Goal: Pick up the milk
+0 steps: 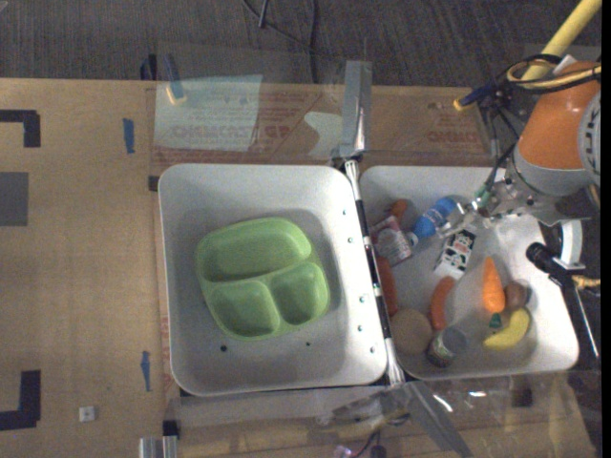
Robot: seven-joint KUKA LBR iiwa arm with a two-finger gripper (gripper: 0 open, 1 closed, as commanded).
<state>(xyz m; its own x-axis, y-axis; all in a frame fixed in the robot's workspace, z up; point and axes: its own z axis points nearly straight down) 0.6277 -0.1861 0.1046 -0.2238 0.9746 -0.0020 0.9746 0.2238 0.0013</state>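
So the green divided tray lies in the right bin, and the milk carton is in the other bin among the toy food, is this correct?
Not quite. The camera view shows the green divided tray in the left bin, not the right one. The milk carton is indeed in the other bin, the right bin, among the toy food.

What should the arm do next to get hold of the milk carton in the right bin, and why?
Probably ease the gripper down and slightly toward the left bin, onto the milk carton. The carton lies tilted in the right bin just below the gripper, apart from the carrot, so there looks to be room around it.
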